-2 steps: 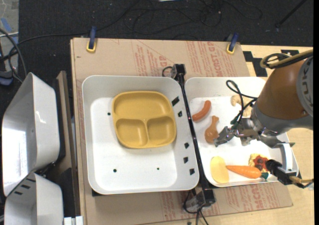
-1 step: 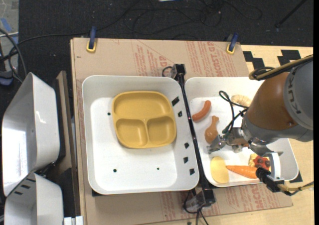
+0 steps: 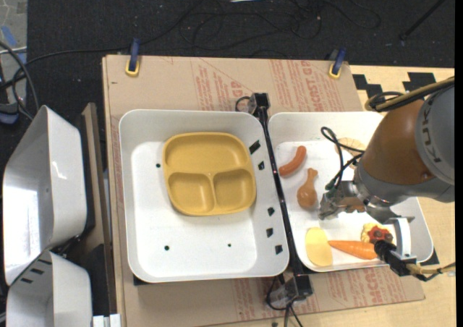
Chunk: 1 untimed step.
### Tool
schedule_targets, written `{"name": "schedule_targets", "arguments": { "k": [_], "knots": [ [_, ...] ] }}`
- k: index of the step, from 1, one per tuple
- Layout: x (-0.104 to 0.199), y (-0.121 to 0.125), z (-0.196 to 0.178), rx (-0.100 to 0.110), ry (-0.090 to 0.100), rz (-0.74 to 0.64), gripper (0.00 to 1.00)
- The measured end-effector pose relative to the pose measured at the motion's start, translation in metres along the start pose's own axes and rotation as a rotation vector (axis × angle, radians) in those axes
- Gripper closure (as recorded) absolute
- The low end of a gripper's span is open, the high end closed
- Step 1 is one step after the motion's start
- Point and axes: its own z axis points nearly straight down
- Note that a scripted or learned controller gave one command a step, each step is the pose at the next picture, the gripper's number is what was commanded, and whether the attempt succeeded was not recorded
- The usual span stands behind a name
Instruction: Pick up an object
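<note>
Jaws beside drumstick [image 3: 307,188], above carrot [image 3: 353,248]

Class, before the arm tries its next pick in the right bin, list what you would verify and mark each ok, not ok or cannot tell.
1. Gripper over the right white bin: ok.
2. Brown drumstick-shaped toy right beside gripper: ok.
3. Object between fingers: cannot tell.
4. Reddish sausage toy lying apart from drumstick: ok.
5. Orange carrot toy and pale yellow slice apart from the gripper: ok.
6. Yellow divided plate in left bin, away from arm: ok.
</note>
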Motion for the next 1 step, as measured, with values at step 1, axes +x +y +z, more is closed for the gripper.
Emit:
{"name": "schedule_targets", "arguments": {
  "k": [1],
  "knots": [
    [-0.0106,-0.0003,-0.0540,-0.006,-0.002,-0.002,1.00]
  ]
}}
